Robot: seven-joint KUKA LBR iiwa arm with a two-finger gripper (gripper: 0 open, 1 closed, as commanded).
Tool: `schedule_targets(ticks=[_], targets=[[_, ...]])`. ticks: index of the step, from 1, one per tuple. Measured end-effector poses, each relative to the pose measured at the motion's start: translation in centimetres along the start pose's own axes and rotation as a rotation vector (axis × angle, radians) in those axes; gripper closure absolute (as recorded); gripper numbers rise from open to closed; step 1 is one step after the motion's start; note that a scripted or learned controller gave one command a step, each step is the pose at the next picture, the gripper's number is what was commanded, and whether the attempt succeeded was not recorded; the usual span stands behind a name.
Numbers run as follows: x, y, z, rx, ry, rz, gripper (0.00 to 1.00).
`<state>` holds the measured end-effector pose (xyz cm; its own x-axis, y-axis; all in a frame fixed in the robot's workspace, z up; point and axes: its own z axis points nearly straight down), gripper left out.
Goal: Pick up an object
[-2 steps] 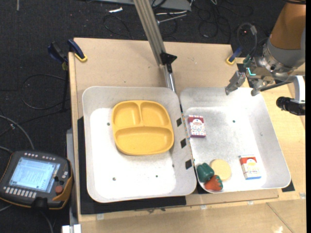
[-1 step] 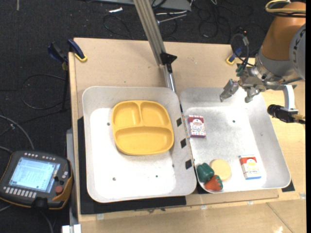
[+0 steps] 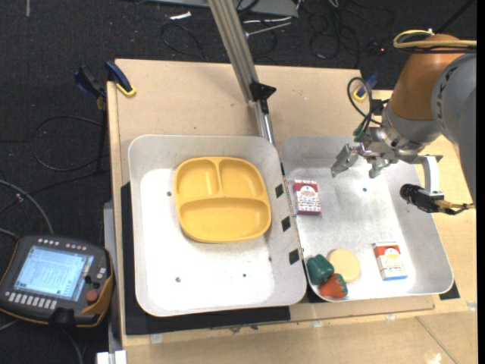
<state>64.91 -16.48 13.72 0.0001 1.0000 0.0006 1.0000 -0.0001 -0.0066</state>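
Camera view, looking down on the bench [image 3: 189, 97]: two shallow white bins sit side by side. The left bin [image 3: 151, 226] holds one item, a yellow divided plate [image 3: 223, 199] with three compartments, lying flat in the upper middle of the bin. The right bin [image 3: 424, 256] holds several smaller items. A small red and white carton [image 3: 307, 198] lies near the bin's left wall, roughly at mid-height. A second small carton [image 3: 390, 261], white with red and yellow print, lies toward the lower right. In the lower left corner, a green piece [image 3: 319, 266] and a red piece [image 3: 333, 285] lie touching each other, with a pale tan disc [image 3: 345, 263] just beside them on the right. The arm [image 3: 428, 89], grey with an orange band, reaches in from the right, and its gripper [image 3: 358, 161] hangs over the upper part of the right bin. Its two fingers [image 3: 341, 161] are spread apart with nothing between them. The nearest object, the red and white carton, lies below and to the left of the fingertips, apart from them. A teach pendant [image 3: 53, 275] rests on the floor to the left of the bench.
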Motion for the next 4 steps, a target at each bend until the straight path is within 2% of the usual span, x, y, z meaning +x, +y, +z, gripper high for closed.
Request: schedule_targets(ticks=[1,2,3,4], targets=[[0.1,0.0,4.5,-0.003,-0.001,-0.001,0.00],[0.1,0.1,3.1,-0.009,-0.002,-0.001,1.00],[-0.5,0.3,-3.2,-0.015,-0.003,0.000,1.00],[-0.5,0.4,-7.9,-0.014,-0.003,-0.002,1.00]])
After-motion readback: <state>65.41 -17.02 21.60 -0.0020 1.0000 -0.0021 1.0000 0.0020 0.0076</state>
